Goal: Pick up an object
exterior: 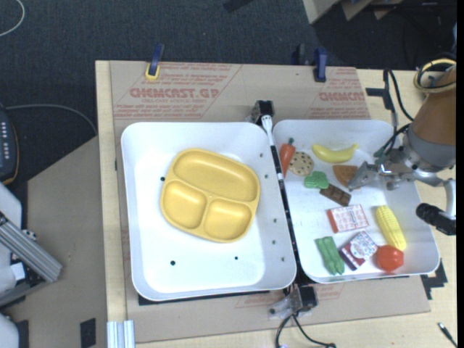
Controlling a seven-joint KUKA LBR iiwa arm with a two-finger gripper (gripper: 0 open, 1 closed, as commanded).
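Ridged yellow corn cob (390, 227), glossy tomato (390, 258)

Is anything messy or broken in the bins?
Nothing looks broken or spilled. The yellow plate sits askew in the left bin, and the toy food, like the banana and corn, is scattered loosely.

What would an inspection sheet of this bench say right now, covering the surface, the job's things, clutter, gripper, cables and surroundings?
Surface: board-topped bench bearing left bin and right bin, held by two clamps at the far edge.
Job's things: right bin holds banana, corn cob, tomato, carrot, cookie, green pieces and small packets.
Clutter: yellow divided plate in the left bin.
Gripper: gripper low over the right bin's far side beside a brown piece; finger state unclear.
Cables: black cables by the arm and at the bench's near edge.
Surroundings: dark carpet.
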